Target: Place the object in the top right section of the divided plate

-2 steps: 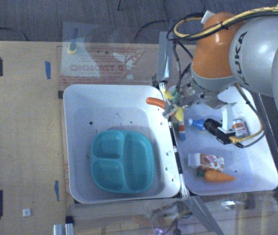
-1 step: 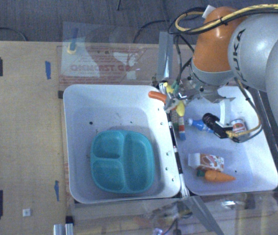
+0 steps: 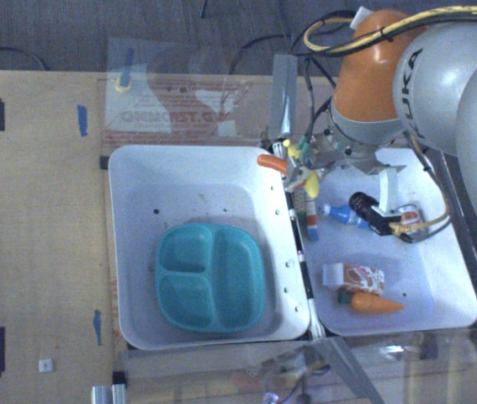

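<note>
A teal divided plate [image 3: 211,278] lies in the left bin [image 3: 137,192], toward its front. My gripper [image 3: 295,168] hangs over the wall between the two bins, near their back ends. It is shut on a small orange object [image 3: 271,162], which sticks out to the left over the left bin's back right corner. The plate is well in front of the gripper and to its left.
The right bin [image 3: 440,284] holds a small blue bottle [image 3: 345,216], a red, white and green stick [image 3: 311,211] along the divider, a small printed carton [image 3: 356,276] and an orange carrot [image 3: 375,303]. The arm covers that bin's back part.
</note>
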`<state>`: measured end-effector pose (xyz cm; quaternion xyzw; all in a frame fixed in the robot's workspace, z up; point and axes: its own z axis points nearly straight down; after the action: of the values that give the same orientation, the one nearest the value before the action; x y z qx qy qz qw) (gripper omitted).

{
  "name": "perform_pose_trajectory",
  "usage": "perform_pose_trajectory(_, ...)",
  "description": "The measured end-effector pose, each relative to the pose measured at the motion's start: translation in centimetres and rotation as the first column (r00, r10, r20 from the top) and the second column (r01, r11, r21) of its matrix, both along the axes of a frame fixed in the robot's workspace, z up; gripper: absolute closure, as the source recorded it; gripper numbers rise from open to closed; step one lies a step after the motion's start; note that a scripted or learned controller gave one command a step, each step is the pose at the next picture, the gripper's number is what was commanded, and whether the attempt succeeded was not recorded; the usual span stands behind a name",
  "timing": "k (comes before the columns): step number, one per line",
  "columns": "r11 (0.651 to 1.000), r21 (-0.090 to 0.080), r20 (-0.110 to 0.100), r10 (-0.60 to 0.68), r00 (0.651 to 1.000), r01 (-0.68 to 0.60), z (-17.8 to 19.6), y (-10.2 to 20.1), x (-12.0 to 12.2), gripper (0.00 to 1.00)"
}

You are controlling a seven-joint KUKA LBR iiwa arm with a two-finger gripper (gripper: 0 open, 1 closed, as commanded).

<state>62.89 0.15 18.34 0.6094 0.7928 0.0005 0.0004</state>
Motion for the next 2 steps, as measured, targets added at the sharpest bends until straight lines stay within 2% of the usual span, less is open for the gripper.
perform_pose_trajectory(1, 1.0, 0.001, 0.001, 0.003, 1.0, -0.003, 0.9, 0.1, 0.1, 1.0)
perform_pose_trajectory(2, 0.996, 0.0, -0.004, 0.086, 0.996, -0.086, 0.0, 7.6, -1.9, 1.0)
